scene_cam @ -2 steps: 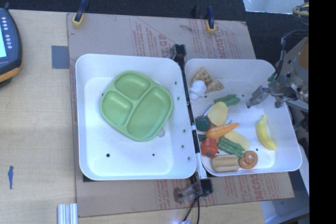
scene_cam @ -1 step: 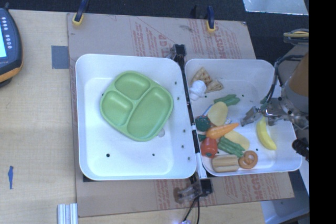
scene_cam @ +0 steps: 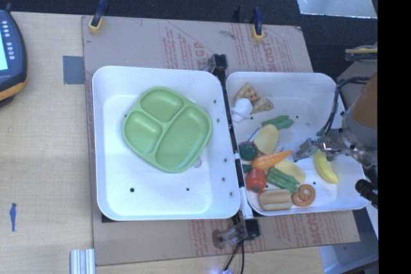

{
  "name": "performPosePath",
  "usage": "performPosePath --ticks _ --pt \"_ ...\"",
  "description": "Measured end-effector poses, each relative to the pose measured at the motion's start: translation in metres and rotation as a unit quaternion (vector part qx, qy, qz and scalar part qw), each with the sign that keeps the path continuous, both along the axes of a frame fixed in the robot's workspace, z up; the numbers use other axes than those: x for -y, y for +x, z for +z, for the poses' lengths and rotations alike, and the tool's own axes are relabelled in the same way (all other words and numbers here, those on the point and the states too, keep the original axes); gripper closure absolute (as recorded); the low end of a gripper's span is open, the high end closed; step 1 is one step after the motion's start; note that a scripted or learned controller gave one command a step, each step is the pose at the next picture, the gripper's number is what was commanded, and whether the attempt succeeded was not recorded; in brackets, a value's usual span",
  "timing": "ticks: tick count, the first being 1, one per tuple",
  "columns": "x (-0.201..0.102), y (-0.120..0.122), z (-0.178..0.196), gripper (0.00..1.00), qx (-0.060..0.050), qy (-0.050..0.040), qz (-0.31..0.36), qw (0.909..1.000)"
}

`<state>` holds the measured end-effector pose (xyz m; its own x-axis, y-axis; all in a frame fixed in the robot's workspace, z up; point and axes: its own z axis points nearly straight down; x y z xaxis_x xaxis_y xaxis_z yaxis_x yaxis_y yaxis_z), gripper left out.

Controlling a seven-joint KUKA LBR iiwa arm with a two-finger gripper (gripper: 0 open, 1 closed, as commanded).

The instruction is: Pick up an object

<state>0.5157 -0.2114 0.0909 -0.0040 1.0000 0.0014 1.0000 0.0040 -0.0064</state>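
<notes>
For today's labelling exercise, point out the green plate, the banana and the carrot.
Green plate [scene_cam: 168, 129], camera view, on its middle ridge.
Banana [scene_cam: 325, 167], camera view, mid-body.
Carrot [scene_cam: 272, 159], camera view, mid-length.

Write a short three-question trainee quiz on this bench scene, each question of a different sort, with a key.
1. True or false: the green divided plate lies in the left bin.
2. Multiple choice: which item lies nearest the end effector?
A. the banana
B. the hot dog
C. the white item by the divider
3. Fill in: the carrot lies in the ____ bin.

Key:
1. True.
2. A. The banana lies just beside the end effector in the right bin.
3. Right, among the pile of toy food.
</notes>
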Motion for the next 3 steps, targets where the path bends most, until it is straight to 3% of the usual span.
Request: performPosePath --ticks 1,2,3 --pt "0.001 0.001 0.012 1.00 0.001 -0.0007 0.000 1.0000" --pt "-0.045 0.049 0.001 1.00 0.003 -0.0001 0.004 1.0000" --pt "-0.138 0.052 0.108 1.00 0.007 0.0012 0.005 1.0000"
